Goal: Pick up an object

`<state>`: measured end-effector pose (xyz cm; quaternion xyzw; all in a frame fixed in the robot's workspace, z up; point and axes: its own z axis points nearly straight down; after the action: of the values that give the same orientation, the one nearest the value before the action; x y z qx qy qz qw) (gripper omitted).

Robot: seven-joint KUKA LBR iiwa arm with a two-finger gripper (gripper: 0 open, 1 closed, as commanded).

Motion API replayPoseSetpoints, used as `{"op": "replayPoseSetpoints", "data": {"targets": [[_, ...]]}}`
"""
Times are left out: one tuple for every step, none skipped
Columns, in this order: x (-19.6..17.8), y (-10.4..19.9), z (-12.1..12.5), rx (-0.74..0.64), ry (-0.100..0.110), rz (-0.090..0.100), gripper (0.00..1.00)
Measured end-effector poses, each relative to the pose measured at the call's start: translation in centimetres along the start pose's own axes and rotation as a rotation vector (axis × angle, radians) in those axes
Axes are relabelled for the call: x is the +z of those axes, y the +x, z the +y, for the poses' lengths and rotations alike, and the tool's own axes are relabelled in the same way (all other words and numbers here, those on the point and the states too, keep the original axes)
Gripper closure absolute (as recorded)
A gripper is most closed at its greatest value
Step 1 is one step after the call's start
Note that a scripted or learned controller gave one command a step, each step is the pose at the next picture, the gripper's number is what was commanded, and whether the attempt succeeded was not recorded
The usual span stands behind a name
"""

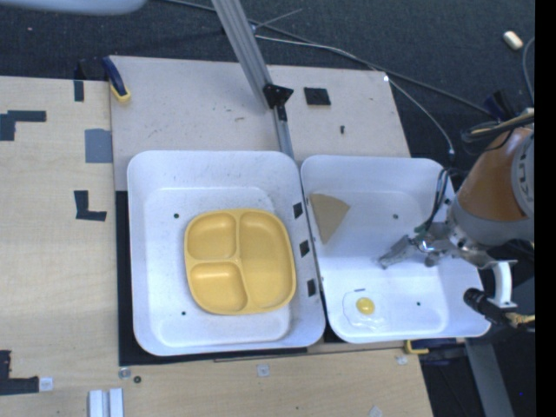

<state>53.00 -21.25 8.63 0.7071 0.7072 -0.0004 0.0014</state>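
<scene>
Camera view: toy egg [364, 307] lies flat at right bin [373, 174] near edge, likely light, stiff, slippery; pinch across white rim. Tool [388, 258] hovers farther back, fingers narrow, holding nothing.

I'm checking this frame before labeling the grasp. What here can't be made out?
- Gripper over the right bin: too small and blurred in the camera view to read its state.
- Arm: cut off by the right edge.
- Fried egg toy: its detail is too small.
- Tan piece: identity unclear.
</scene>
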Motion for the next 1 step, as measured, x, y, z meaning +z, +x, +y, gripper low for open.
{"op": "replayPoseSetpoints", "data": {"targets": [[-1.17,-0.06,0.14,-0.001,-0.006,-0.004,1.0]]}}
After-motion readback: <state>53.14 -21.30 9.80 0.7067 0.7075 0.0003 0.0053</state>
